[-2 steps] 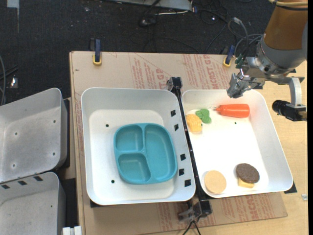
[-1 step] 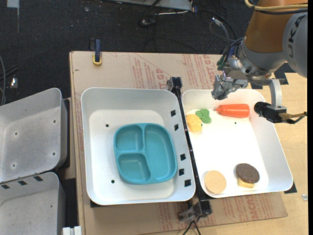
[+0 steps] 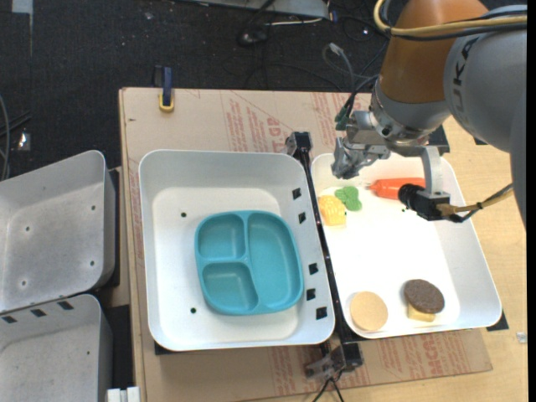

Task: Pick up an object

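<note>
Gripper (image 3: 345, 171) poised near right bin's (image 3: 469, 249) far-left corner, fingers' spread indiscernible; descend squarely onto green piece (image 3: 349, 197), avoiding yellow corn (image 3: 332, 211)

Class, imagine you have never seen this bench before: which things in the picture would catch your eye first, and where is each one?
The big grey arm with its orange band reaches in from the upper right, its gripper hanging over the far end of the right bin. Next comes the teal divided tray lying in the middle of the left bin. Then the small bright toy foods below the gripper: a yellow corn piece, a green piece and an orange carrot.
</note>
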Robot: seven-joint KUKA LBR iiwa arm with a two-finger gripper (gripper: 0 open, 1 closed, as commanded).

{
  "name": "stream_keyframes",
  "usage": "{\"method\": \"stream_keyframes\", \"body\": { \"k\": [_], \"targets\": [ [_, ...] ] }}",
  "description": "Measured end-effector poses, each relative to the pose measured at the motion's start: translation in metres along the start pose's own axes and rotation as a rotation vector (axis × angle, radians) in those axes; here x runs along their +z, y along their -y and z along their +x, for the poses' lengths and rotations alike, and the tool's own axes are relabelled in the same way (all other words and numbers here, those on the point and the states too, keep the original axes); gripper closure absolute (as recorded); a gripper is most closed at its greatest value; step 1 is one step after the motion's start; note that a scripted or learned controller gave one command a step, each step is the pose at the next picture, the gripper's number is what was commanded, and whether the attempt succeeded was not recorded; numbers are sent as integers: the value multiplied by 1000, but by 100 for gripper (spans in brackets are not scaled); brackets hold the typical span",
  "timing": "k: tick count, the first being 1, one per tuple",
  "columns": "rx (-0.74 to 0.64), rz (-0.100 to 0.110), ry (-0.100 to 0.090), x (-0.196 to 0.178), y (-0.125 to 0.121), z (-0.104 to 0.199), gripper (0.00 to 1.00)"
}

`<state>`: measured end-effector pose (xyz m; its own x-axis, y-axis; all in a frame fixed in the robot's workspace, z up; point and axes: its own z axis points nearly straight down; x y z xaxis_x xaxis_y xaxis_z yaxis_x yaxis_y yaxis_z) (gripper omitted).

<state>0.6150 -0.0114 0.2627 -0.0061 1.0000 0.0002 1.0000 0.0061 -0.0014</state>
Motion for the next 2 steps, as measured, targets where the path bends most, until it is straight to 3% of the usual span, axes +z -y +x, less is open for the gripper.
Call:
{"method": "stream_keyframes", "body": {
  "k": [2],
  "targets": [
    [0,-3,0,23,-16,101,100]
  ]
}}
